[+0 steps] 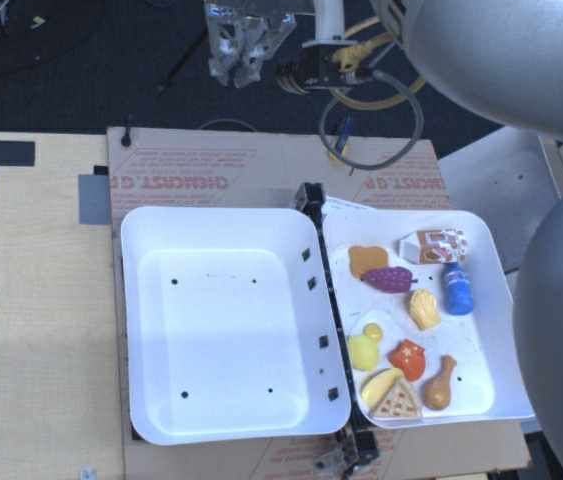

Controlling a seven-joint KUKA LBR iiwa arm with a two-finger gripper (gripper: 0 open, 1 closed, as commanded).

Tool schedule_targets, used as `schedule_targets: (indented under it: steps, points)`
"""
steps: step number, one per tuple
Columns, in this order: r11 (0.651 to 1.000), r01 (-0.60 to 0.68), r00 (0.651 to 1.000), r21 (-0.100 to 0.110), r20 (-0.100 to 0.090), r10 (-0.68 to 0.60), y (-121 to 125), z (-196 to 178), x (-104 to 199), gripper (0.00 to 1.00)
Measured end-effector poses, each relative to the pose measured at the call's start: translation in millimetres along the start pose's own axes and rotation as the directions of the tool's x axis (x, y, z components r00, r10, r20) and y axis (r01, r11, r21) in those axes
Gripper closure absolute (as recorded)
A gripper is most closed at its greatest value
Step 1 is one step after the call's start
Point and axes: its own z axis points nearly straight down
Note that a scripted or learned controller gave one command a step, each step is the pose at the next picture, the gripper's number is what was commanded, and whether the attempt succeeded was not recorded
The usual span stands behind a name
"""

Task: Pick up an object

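Claw (246,53) raised high beyond the far edge of the bins, over dark floor, pointing down; finger state cannot be told. Grey arm (481,38) stretching in from the right. Toy foods clustered in right bin (496,268): blue bottle (457,290), purple piece (389,280), drumstick (440,383).

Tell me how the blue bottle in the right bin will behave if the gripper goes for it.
The blue bottle looks round-bodied and lies on its side, so it may well roll if nudged. It appears to be a small, smooth plastic toy, so probably light, stiff and somewhat slippery. It lies close to the carton, which could crowd a grasp.
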Motion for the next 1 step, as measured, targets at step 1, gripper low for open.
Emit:
schedule_targets:
  steps: [1]
  points:
    - [1.0, -0.005, 1.0, 0.005, 0.002, 0.005, 0.2, 1.9, -20.9, 1.0]
